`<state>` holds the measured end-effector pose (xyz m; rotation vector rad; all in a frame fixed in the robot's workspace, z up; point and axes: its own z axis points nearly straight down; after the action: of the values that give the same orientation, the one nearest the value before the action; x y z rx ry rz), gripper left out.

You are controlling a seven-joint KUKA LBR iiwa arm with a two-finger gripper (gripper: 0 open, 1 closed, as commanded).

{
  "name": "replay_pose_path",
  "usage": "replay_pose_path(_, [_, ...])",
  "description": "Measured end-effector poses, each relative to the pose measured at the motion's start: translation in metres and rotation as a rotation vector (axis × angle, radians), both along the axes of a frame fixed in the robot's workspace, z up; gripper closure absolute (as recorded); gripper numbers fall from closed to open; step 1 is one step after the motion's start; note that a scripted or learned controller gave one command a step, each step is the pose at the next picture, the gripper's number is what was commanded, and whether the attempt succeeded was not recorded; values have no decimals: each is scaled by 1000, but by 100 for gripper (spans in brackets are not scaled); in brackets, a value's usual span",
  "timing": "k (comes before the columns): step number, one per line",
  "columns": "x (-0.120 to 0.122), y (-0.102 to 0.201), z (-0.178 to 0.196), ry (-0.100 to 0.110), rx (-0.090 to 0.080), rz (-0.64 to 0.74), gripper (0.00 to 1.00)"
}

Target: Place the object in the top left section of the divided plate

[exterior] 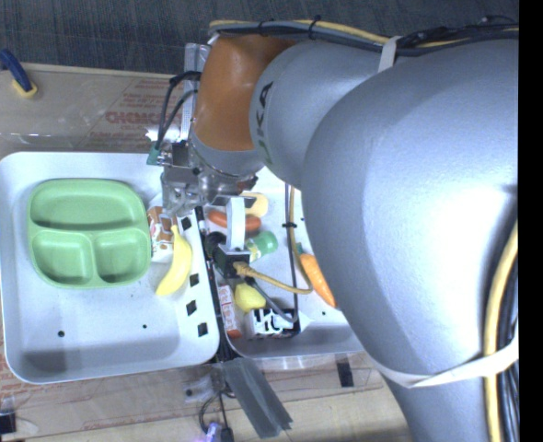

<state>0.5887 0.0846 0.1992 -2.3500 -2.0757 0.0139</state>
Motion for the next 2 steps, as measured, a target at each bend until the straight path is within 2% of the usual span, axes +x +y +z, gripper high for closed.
replay_pose_path(1, [46, 5, 19, -8, -1, -341, 100])
replay_pose_path(2, [-8, 27, 38, -5, 0, -214, 100])
